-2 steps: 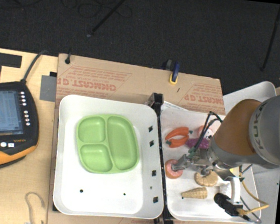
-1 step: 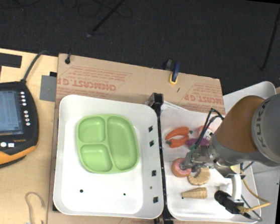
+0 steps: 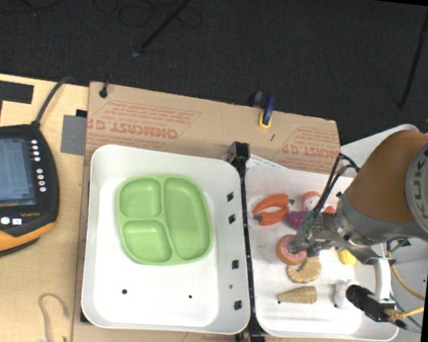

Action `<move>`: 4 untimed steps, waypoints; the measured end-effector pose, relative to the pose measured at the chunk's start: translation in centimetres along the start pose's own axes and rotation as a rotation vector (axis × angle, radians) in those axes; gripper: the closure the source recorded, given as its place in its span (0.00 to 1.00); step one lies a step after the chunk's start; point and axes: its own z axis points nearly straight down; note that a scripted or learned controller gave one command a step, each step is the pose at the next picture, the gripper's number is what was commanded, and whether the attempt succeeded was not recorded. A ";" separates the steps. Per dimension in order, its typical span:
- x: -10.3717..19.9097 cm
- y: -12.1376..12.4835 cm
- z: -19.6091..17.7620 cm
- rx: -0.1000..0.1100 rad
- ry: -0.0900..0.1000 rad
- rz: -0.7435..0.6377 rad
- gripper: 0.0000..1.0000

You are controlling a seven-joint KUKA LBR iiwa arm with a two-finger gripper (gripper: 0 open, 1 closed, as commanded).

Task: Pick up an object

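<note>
The gripper [image 3: 307, 244] is down in the right bin [image 3: 259, 304], near the middle of that bin, with the grey arm [image 3: 386, 187] and its orange band reaching in over the bin's right edge. Its tips sit just above a round pink toy [image 3: 291, 250], close to or touching it; whether anything is held there cannot be told from this angle.

Just below the pink toy, toward the bin's front edge, lies a tan round biscuit-like piece [image 3: 304, 272], touching or nearly touching it. Nearer the front edge lies a tan cone [image 3: 297, 295], on its side. Toward the back of the bin lies an orange curved piece [image 3: 272, 208], with a purple piece [image 3: 296, 218] just beside it. A small yellow piece [image 3: 347, 257] shows near the right edge, partly under the arm.

The left bin [image 3: 99, 284] holds a green divided plate [image 3: 165, 219] around its middle. A tablet with an orange rim [image 3: 6, 193] rests on the bench's left edge.
</note>
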 end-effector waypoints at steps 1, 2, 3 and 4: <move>0.7 0.4 -5.9 -0.002 0.000 -0.001 1.00; 0.6 0.4 -6.7 0.000 0.001 0.001 1.00; 4.5 -2.0 -5.7 0.005 0.002 -0.002 1.00; 8.3 -4.7 -7.6 0.003 0.002 -0.003 1.00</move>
